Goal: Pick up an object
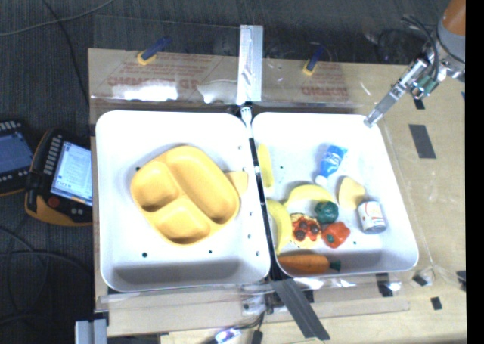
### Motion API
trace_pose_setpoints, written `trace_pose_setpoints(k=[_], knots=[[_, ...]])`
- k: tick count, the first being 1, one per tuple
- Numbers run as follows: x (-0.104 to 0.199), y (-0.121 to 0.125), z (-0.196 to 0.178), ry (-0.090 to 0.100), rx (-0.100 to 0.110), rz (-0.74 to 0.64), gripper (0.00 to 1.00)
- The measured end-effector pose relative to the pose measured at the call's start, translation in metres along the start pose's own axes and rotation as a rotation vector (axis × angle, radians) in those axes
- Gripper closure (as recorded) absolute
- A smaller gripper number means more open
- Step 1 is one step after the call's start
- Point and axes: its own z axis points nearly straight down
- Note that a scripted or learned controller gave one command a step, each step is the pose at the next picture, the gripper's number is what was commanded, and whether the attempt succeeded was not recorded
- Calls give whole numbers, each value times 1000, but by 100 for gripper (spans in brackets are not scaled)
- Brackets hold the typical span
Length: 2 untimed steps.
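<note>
Blue bottle (331,160): right bin (393,184) | end effector (376,117): upper-right of it, apart | grip state: cannot tell

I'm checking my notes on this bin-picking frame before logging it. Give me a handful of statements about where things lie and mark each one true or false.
1. The yellow divided tray lies in the left bin. True.
2. The carrot lies along the near wall of the right bin. True.
3. The pincer holds the blue bottle. False: the pincer is up at the right bin's far right corner, and the bottle lies apart from it in the bin.
4. The small white can sits in the left bin. False: it sits in the right bin, near its right wall.
5. The banana is in the right bin. True.
</note>
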Motion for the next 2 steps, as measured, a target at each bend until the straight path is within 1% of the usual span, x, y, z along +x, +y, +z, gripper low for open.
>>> trace_pose_setpoints(k=[1, 2], knots=[[28, 30, 75, 4, 0, -107, 0], [36, 38, 190, 7, 5, -138, 0]])
